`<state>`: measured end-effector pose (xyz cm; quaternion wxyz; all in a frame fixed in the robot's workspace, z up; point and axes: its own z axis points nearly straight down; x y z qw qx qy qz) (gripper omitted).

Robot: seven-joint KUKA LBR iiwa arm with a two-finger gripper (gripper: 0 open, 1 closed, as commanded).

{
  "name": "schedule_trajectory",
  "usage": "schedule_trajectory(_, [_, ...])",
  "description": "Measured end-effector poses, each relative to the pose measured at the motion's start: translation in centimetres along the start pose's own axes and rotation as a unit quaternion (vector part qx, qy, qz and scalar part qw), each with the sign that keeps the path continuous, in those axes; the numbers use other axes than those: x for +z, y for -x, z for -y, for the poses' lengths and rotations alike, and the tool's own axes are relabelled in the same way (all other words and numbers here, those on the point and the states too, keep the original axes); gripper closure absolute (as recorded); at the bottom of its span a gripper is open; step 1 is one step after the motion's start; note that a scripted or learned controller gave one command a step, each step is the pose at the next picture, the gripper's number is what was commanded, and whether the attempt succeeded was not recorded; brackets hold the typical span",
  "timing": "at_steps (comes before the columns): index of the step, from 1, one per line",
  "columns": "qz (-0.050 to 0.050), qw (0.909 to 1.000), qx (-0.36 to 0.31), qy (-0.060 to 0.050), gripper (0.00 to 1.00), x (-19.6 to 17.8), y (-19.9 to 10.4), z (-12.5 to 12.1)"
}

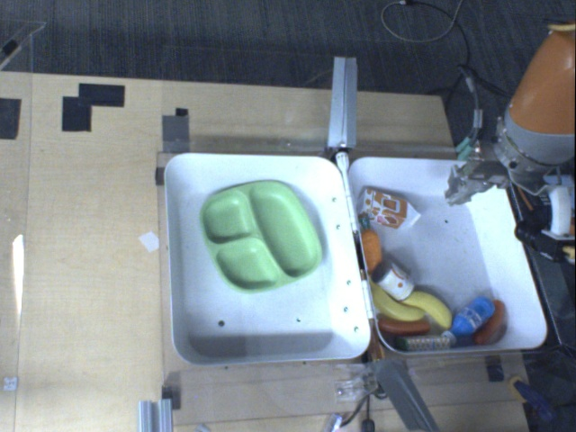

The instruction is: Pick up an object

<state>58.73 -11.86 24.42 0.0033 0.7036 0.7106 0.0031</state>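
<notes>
While a banana (414, 306), a blue bottle (471, 317) and an orange packet (387, 209) lie along the right bin's (486, 250) near and left sides, the pincer (466, 185) hangs farther back by its far right corner. It holds nothing; its opening I cannot tell. The left bin (193, 327) carries a green divided tray (261, 234).

The arm (544, 88) is cut off by the right edge, so only its orange band and wrist show. The gripper (466, 187) is small and blurred, and its finger spacing cannot be made out. Well away from the fingers, toward the near corner of the right bin (531, 331), a banana (414, 309) covers part of a red thing (405, 328). Beside it, a blue bottle (472, 317) hides part of a brown item (493, 322) too small to identify.
</notes>
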Motion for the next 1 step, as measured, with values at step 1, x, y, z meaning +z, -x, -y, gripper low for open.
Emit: schedule_trajectory(1, [0.001, 0.9993, -0.036, 0.000, 1.00, -9.29, 3.89, -4.64])
